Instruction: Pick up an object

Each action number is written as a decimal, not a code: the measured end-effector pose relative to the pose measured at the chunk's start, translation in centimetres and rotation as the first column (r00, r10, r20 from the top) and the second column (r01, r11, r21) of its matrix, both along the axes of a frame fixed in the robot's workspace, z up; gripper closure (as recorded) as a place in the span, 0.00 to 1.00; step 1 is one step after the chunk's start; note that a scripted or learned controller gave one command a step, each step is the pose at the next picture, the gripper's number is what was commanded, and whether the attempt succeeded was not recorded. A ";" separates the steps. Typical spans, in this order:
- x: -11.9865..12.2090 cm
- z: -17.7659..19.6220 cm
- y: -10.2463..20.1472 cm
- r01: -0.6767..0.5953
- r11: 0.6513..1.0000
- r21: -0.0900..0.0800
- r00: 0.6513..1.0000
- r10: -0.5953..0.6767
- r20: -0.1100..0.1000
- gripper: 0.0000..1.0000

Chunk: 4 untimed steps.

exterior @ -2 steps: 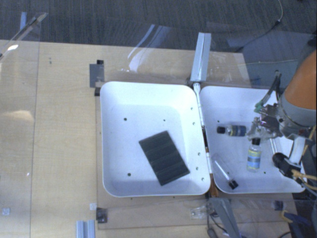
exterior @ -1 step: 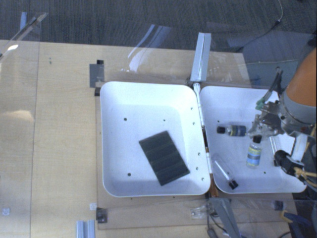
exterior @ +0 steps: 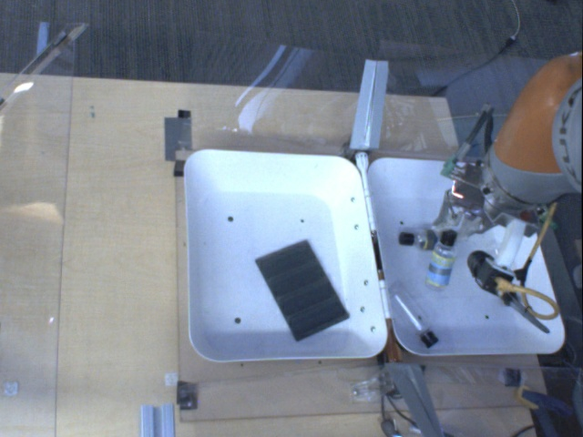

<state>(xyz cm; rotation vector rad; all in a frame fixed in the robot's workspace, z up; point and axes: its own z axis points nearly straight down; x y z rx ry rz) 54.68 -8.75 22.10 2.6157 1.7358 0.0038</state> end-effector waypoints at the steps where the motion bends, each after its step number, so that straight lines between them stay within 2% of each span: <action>1: 0.2 1.1 0.1 -0.008 1.000 -0.001 1.000 0.008 0.003 1.00; 3: 0.4 3.1 0.3 -0.024 1.000 -0.003 1.000 0.024 0.009 1.00; 4: 2.3 1.4 -1.7 0.063 0.998 0.000 0.998 -0.063 0.000 1.00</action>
